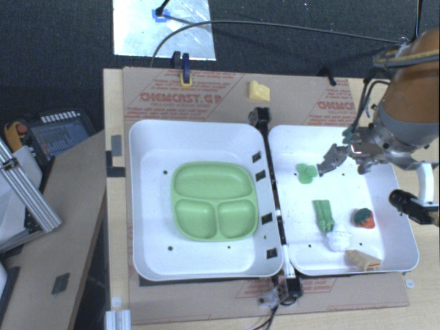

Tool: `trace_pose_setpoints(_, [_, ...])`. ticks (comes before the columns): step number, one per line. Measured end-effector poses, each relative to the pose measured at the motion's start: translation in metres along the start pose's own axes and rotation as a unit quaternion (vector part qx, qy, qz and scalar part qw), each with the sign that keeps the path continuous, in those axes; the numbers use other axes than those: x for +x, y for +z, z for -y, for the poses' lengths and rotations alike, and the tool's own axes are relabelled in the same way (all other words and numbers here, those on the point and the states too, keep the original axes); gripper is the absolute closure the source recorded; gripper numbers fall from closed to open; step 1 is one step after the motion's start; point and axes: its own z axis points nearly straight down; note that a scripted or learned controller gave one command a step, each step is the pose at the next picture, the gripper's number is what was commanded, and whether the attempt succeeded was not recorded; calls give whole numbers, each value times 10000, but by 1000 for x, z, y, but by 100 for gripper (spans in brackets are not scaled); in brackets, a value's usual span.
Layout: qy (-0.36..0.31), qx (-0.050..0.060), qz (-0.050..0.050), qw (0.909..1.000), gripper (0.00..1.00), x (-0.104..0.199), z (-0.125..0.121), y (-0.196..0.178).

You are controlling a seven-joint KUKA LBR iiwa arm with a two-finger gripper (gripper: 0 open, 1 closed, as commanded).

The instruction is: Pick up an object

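My gripper (333, 161) hangs over the upper part of the right bin (405, 253), reaching in from the right on the grey arm with the orange band (412, 81). Just left of its tip lies a small green broccoli-like piece (306, 172), close to the gripper but not visibly held. Lower in the same bin lie a long green piece (323, 215), a white lump (338, 240), a red and green piece (364, 217) and a tan block (362, 258).
The left bin (148, 184) holds a green three-compartment plate (212, 200). A black divider (268, 184) runs between the bins. A yellow block (259, 90) sits on the board behind them. A blue and yellow clamp (183, 67) stands at the back edge.
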Motion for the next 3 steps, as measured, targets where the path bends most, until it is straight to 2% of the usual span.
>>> trace_pose_setpoints(1, [-10,-60,4,10000,0,0,-2,-6])
trace_pose_setpoints(2, [2,-35,0,10000,0,-10,-3,44])
trace_pose_setpoints(3, [-1,-28,-5,10000,0,-3,0,104])
